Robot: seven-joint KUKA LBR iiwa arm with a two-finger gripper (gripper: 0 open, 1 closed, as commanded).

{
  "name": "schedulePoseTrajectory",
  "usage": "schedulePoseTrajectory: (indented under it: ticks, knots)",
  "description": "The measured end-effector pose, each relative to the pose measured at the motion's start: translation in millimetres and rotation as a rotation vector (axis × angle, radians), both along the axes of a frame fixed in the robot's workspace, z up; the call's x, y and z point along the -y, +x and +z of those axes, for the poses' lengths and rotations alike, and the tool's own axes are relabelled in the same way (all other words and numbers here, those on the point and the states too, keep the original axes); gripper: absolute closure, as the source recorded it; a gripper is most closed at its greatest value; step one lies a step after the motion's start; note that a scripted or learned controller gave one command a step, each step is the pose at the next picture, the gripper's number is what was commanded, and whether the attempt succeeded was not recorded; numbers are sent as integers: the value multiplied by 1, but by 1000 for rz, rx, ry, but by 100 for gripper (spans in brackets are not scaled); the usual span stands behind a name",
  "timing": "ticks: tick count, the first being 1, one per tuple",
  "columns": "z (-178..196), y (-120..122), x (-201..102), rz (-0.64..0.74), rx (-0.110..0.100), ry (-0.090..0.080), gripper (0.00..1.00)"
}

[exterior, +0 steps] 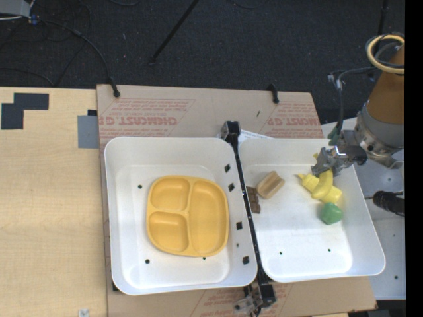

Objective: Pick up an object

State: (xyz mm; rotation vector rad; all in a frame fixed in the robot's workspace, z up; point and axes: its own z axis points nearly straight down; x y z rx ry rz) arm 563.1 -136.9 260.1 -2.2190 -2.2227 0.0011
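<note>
In the right bin (370, 259), 3 loose objects lay in its upper half: a yellow toy (321, 185) near the right wall, a small green piece (330, 213) touching the yellow toy's lower end, and a tan block (269, 184) lying tilted, well to the left of both and close to the divider. A small dark brown piece (253, 199) sat just below and left of the tan block, against the divider. The gripper (328, 162) hung just above the yellow toy's upper end, at the bin's upper right part; whether it was open or closed could not be told from this slanted view, and no object could be seen held in it. The arm (386, 104) reached in from the right, its orange band standing above the grey wrist. The left bin (125, 157) held a yellow plate (188, 214) with 3 compartments, lying flat near its middle. Both bins rested on a cardboard sheet (198, 107) printed with reversed red lettering, which lay on a pale wooden bench (46, 210).
</note>
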Motion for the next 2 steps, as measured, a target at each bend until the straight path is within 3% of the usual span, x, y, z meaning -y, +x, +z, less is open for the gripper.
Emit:
schedulePoseTrajectory:
  ticks: [1, 2]
  knots:
    - [1, -18, -56, 1, -4, 2, 100]
    - [-9, -21, -102, 1, -4, 1, 100]
